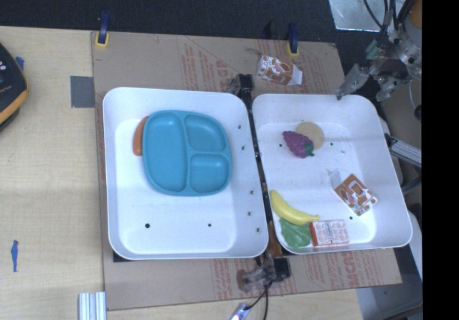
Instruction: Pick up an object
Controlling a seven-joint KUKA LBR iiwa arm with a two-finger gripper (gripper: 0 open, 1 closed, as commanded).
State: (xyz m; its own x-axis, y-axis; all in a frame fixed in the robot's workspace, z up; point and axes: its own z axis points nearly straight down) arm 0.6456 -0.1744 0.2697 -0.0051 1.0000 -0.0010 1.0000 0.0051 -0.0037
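Observation:
My gripper (369, 84) hangs at the upper right, over the far right corner of the right bin (373, 168). Its two fingers are spread, open, with nothing between them. In that bin lie a purple bunch of grapes (297, 143) against a tan round disc (313, 131), an orange-and-white patterned box (355, 194), a yellow banana (290, 209), a green item (295, 234) and a red-and-white carton (330, 232). The grapes are well below and to the left of the gripper.
The left bin (129, 218) holds a blue divided plate (188, 152) with an orange item (137, 138) partly tucked under its left edge. A small patterned packet (278, 69) lies on the cardboard beyond the bins. Cables hang at the top right.

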